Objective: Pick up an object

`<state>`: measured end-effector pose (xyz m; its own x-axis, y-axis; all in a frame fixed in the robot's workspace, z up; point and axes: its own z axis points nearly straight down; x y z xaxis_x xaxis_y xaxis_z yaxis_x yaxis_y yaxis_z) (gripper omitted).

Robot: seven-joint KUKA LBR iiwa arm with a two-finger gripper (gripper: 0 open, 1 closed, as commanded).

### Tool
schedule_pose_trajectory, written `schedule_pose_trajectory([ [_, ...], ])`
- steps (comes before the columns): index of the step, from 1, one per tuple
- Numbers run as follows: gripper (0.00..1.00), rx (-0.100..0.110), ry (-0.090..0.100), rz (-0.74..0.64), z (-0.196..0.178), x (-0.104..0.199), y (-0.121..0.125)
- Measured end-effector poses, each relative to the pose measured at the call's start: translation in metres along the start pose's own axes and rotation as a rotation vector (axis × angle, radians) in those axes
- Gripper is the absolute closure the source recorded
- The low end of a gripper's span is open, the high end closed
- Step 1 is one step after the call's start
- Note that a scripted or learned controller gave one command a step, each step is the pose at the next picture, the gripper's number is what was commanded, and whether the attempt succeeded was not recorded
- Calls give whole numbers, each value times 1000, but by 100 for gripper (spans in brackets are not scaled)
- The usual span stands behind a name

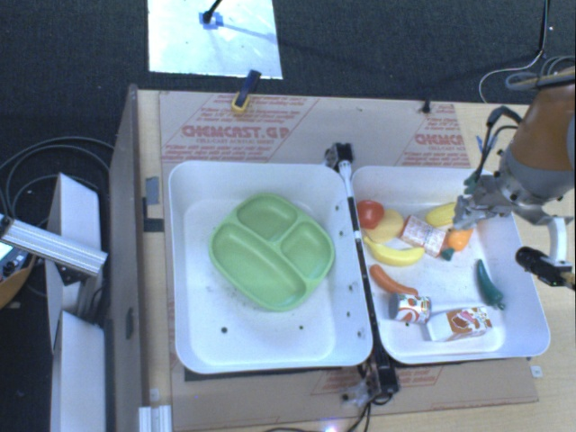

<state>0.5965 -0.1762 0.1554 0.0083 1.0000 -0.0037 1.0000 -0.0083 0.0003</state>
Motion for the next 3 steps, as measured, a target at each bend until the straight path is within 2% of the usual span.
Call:
schedule_pose_trajectory([
  [1, 0, -1, 3, -10, 3, 7, 3],
  [2, 0, -15, 1, -13, 53, 26, 4],
  [3, 0, 1, 6, -17, 68, 90, -12],
])
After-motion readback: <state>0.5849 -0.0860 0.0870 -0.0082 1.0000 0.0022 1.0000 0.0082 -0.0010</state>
